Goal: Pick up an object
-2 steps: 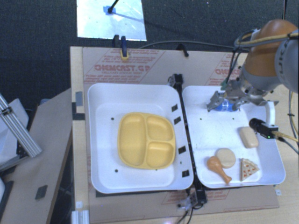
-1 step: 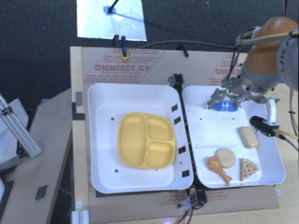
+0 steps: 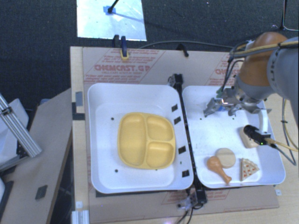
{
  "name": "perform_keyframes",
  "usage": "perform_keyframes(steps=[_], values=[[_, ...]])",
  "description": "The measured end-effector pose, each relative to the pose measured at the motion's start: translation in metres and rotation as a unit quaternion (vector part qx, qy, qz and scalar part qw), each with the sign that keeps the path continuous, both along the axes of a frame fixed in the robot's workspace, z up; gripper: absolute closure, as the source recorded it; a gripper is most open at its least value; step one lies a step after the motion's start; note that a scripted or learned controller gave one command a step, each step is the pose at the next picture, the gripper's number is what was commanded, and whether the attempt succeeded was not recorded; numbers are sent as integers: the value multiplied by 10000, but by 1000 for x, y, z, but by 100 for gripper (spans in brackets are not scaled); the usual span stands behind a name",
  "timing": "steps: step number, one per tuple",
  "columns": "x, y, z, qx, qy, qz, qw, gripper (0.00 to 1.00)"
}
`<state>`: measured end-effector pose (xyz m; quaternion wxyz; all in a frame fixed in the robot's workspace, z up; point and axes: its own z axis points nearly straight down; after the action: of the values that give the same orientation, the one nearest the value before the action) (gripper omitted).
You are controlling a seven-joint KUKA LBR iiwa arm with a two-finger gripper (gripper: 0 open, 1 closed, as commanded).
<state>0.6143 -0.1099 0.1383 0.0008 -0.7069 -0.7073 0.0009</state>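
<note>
Surface [image 3: 79, 139] of pale wood carried two shallow white bins side by side. The left bin [image 3: 100, 125] held a yellow plastic divided plate [image 3: 146, 140]. In the right bin [image 3: 201, 139] lay a toy chicken drumstick [image 3: 218, 168], a round beige biscuit [image 3: 226, 157], a pizza slice [image 3: 248, 169] and possibly a bread piece [image 3: 247, 138]. The grey end effector [image 3: 216, 106] hovered over that bin's far part; its grip state was unclear.

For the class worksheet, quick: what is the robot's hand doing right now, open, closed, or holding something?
Hand: over the right bin, away from the toy food; open or closed cannot be told, and nothing is seen in it.
</note>
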Motion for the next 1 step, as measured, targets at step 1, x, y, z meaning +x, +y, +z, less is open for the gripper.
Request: perform_keyframes(steps=[1], values=[[-1, 1, -52, 4, 5, 3, 10000, 0]])
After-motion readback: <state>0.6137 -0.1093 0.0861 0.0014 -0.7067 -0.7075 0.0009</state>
